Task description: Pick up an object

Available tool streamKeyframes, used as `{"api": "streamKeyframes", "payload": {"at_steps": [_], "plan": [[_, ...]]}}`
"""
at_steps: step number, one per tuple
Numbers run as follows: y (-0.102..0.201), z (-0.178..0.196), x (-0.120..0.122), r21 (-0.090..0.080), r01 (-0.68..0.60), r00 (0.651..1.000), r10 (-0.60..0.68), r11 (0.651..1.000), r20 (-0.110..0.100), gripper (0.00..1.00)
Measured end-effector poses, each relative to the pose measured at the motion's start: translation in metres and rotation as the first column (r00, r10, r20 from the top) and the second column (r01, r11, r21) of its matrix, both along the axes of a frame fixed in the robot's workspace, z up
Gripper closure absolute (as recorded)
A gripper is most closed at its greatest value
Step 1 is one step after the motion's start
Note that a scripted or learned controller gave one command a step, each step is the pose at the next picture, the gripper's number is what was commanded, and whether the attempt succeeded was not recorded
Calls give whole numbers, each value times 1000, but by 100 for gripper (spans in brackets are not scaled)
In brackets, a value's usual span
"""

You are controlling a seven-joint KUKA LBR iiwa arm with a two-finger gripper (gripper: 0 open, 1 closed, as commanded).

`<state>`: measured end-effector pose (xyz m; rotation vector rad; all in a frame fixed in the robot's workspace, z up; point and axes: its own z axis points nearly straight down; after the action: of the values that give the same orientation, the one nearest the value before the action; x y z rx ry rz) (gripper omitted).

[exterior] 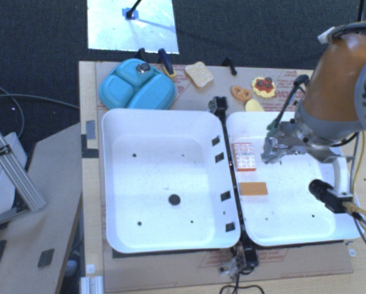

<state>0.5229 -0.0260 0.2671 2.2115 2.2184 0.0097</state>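
Note:
In the right bin (pixel 330 228) lie a white packet with red print (pixel 244 156) near its left wall and a flat orange block (pixel 254 189) just in front of it. A small dark round piece (pixel 174 199) rests on the floor of the left bin (pixel 118 182). My gripper (pixel 271 152) hangs over the right bin, just right of the white packet and behind the orange block. Nothing shows between its tips. The arm's orange band and grey wrist cover the bin's back right part.
Behind the bins on the board sit a blue divided dish (pixel 137 86), a toast slice (pixel 199 74), a pretzel (pixel 241 93), a fruit tart (pixel 263 86) and a yellow piece (pixel 254 106). A black divider with clips (pixel 230 182) runs between the bins.

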Motion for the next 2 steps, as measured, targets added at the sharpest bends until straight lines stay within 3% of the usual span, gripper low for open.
{"api": "streamKeyframes", "payload": {"at_steps": [1, 2], "plan": [[29, -70, -18, 3, -2, 1000, 3, 1000, -15, 100], [61, 48, -27, 5, -6, 1000, 6, 1000, 3, 100]]}}
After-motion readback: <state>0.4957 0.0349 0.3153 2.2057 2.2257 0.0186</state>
